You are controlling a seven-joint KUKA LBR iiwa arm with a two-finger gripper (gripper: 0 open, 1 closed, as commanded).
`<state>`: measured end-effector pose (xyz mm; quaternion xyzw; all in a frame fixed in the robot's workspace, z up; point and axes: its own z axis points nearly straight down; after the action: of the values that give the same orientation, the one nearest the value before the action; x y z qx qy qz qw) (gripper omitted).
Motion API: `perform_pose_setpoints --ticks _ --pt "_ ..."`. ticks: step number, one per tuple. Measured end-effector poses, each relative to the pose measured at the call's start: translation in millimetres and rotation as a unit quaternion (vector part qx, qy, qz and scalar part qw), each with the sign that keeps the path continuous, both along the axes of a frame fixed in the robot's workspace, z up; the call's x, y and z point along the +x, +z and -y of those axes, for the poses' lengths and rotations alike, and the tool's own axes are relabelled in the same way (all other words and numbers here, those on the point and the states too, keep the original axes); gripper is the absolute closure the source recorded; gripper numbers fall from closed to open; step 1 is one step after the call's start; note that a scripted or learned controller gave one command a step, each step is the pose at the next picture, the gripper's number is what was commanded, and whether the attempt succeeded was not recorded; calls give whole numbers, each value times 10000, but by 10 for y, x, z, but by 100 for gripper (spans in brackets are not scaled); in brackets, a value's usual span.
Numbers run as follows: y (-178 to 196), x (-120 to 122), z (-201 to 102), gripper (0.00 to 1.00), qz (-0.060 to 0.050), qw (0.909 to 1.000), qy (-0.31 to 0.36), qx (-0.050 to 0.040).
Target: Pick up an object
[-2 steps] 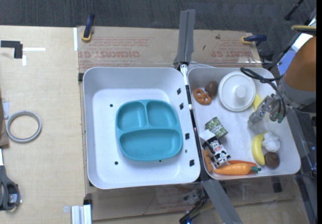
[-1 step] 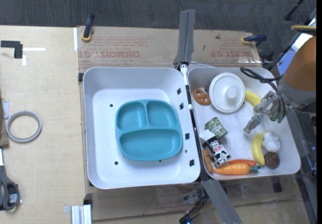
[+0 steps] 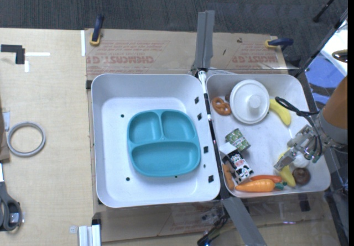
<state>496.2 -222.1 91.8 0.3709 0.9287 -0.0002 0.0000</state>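
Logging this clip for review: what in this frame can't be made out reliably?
- Two-finger gripper, camera view: small and blurred; finger state unreadable, as is whether it touches anything.
- Small yellow object and round brown object in the right white bin: too small to identify.
- Grey arm: cut off by the right edge.
- Small green patterned packet: print illegible.
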Motion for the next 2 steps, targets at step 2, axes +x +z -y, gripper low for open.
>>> perform_pose_setpoints --ticks 2 --pt "33 -140 -398 100 38 10000 -33 -10"
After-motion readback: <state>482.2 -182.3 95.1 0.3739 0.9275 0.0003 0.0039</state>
